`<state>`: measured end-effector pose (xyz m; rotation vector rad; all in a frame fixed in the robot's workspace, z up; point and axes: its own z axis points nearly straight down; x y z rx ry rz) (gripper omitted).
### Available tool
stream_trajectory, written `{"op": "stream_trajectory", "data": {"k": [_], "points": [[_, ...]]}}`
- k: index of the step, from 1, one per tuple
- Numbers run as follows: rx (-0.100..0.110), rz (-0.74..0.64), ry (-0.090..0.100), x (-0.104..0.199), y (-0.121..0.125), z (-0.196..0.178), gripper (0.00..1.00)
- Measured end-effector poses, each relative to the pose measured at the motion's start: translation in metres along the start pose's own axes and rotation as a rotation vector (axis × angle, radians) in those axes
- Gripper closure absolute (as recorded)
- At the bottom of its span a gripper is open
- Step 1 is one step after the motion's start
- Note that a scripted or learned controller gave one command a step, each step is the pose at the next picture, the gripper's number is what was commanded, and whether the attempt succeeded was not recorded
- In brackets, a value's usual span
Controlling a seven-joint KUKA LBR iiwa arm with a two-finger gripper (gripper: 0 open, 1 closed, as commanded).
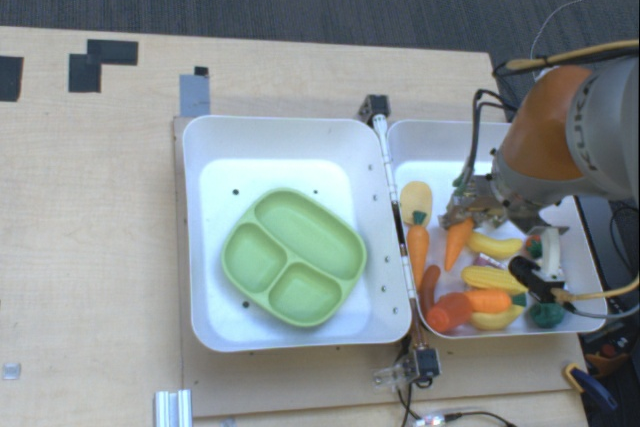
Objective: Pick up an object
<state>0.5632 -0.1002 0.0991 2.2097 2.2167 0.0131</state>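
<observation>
- Jaws first: whether they are spread or pressed together cannot be told, because the gripper (468, 211) is a dark cluster seen from above and its tips merge with the toys beneath.
- Just under it, in the middle of the right bin (440, 137), a short orange carrot (456, 245) lies tilted with its upper end touching or tucked below the gripper. I judge this the likeliest target, but nothing shows it clamped.
- Beside that, towards the right bin's outer wall, a yellow banana (497, 243) and a corn cob (490, 277) are heaped with other orange, yellow and green toys. The crowding there probably explains a reach to the pile's looser upper edge.
- Along the right bin's inner wall a longer carrot (418, 253) rests lengthwise below a pale yellow piece (415, 199), and a red tomato (450, 312) sits in the near corner.
- Above the right bin's far-right part the arm (590, 130) bends steeply down. Its orange band (540, 130) sits over the wrist, so the tool points almost straight into the toys.
- Beyond the right bin's inner wall, the left bin (200, 215) holds a green divided plate (293, 258), well apart from the work.
</observation>
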Motion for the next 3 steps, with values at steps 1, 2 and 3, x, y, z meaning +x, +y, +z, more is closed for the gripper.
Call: {"op": "stream_trajectory", "data": {"k": [1, 2, 3], "points": [[0.01, -0.003, 0.004, 0.078, -0.015, -0.087, 1.0], [0.013, -0.002, 0.004, 0.135, -0.06, -0.118, 1.0], [0.015, -0.002, 0.004, 0.211, -0.068, -0.086, 1.0]]}}
